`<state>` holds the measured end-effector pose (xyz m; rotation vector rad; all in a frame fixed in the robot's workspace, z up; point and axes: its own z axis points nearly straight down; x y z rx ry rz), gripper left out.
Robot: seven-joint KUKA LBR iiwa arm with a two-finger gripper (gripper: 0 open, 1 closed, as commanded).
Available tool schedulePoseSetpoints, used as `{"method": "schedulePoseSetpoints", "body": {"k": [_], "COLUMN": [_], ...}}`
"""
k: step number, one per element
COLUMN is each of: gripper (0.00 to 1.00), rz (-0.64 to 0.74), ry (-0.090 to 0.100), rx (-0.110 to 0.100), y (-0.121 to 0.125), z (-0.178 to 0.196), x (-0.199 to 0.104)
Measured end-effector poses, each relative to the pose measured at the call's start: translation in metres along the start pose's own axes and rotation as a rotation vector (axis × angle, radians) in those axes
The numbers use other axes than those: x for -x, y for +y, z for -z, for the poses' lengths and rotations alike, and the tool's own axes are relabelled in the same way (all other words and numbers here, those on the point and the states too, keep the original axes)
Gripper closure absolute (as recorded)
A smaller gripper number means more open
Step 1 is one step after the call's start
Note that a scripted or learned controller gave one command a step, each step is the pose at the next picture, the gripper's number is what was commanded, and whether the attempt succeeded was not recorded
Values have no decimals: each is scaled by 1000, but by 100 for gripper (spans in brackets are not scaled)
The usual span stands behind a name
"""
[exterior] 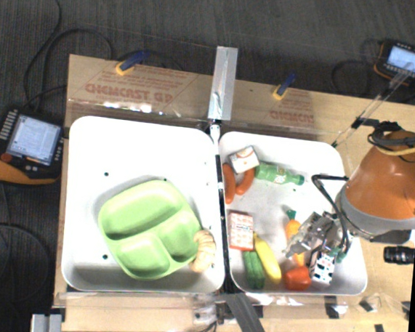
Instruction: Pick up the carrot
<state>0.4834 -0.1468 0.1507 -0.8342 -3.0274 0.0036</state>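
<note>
We see even, bright overhead light. The white bins point(81, 186) glare slightly, washing out detail. Shadows are soft and short. Focus is mildly soft throughout; the floor at 12 o'clock reads dim.

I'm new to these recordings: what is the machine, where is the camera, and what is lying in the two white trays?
One fixed camera looks down at a slant on a bench. The grey and orange shape at the right is a robot arm, and its gripper is down in the right bin. Under and beside it lie a small orange carrot, a yellow toy vegetable, a green one, a red one, a green bottle and a small red-and-white packet. The left bin holds a green divided plate. Whether the gripper holds anything cannot be told.
</note>
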Motion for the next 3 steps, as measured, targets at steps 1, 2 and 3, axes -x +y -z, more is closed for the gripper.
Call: {"method": "schedulePoseSetpoints", "body": {"k": [1, 2, 3], "gripper": [100, 100, 100], "rz": [-24, -4, -1], "ry": [-11, 0, 1], "rx": [8, 5, 7], "y": [23, 68, 70], "z": [-60, 38, 47], "x": [56, -6, -6]}}
